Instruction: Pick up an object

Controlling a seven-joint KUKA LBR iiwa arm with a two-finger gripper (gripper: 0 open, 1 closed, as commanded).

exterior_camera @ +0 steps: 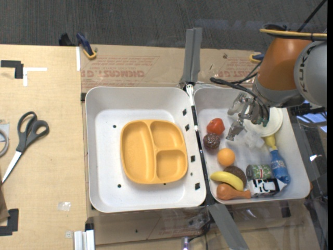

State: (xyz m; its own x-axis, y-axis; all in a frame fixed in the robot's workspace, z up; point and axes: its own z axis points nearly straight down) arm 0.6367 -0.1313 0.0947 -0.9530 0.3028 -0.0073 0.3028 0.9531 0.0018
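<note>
My gripper (238, 120) hangs over the back of the right bin (296, 139), its fingers spread open with nothing between them. Just to its left lie a red fruit (215, 125) and a dark maroon fruit (211, 141). An orange (226, 157) sits below those. At the bin's front are a banana (228, 178), a brown fruit (238, 171) and an orange-brown piece (231, 192). A green can (259, 171), a black-and-white pack (264, 187) and a blue bottle with a yellow cap (276, 162) lie front right.
The left bin (99, 155) holds a yellow divided plate (154, 151). A white disc (274, 120) sits under the wrist in the right bin. Scissors (25, 135) lie on the wooden bench at far left. A grey divider (191, 61) rises behind the bins.
</note>
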